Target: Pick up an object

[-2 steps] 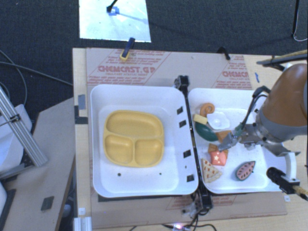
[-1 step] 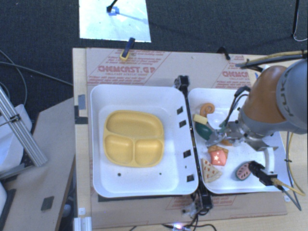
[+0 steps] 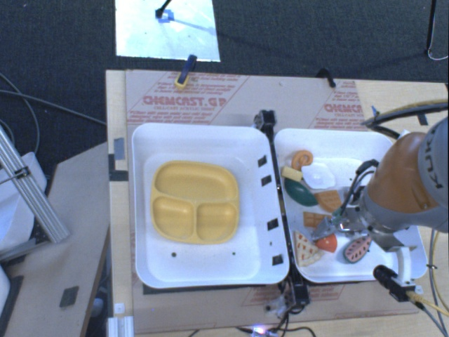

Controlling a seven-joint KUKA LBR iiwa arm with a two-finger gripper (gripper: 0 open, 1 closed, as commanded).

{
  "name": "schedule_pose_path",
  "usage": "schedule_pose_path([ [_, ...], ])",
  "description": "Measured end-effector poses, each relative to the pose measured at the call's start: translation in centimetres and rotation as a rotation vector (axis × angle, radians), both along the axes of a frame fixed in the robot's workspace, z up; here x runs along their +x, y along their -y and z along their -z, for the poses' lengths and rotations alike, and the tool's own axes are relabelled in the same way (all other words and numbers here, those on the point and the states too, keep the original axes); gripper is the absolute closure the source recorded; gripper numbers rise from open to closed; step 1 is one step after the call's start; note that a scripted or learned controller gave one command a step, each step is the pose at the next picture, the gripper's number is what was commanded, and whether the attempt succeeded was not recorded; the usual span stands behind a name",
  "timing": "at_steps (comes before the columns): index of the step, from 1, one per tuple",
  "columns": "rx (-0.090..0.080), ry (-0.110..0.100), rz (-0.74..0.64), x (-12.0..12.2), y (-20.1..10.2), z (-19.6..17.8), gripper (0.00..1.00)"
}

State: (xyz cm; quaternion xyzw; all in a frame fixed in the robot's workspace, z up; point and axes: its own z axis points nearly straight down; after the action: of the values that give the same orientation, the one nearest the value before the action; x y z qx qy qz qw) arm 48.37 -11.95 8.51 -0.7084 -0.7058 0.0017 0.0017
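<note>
The right bin holds several toy foods: an orange spiral piece, a white piece, a dark green piece, a tan square, a pizza-like wedge, a small red piece and a pinkish oval. My gripper reaches in from the right and hangs low over the bin's middle, just above the red piece and beside a tan piece. No object is seen held in it. The arm's grey and orange wrist covers the bin's right side.
The left bin carries a yellow three-compartment tray. A black divider with clips runs between the bins. Cardboard lies under both bins, with a yellow-blue tool at its back edge. Cables arc at the right.
</note>
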Motion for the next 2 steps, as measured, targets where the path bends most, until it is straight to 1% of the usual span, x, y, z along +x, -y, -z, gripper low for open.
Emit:
schedule_pose_path([
  [1, 0.000, 0.007, -0.005, 0.4, -0.3, -1.3, 1.00],
  [2, -0.002, 0.022, -0.012, 1.4, -2.2, -15.6, 1.00],
])
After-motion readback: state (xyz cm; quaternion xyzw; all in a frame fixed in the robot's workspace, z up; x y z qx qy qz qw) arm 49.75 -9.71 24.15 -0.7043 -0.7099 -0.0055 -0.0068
